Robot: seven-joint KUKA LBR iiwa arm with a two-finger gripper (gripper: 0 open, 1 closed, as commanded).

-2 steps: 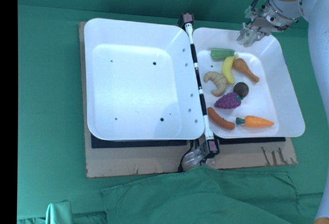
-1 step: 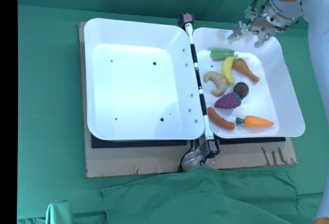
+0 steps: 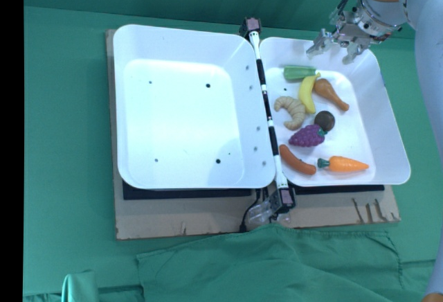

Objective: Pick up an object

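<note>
My gripper (image 3: 337,48) hangs open above the far rim of the right bin (image 3: 387,129), with nothing between its fingers. Below it in that bin lie a green vegetable (image 3: 299,73), a yellow banana (image 3: 306,93), an orange drumstick (image 3: 329,93), a tan croissant (image 3: 291,111), a dark brown ball (image 3: 324,120), purple grapes (image 3: 307,135), a red sausage (image 3: 297,160) and an orange carrot (image 3: 343,164). The green vegetable is the closest piece to the gripper, a little to its lower left.
The left bin (image 3: 187,113) sits beside the right one, with a black-and-white divider bar (image 3: 266,110) between them. Both rest on a cardboard sheet (image 3: 173,221) over green cloth. A fold of green cloth (image 3: 277,262) lies at the front.
</note>
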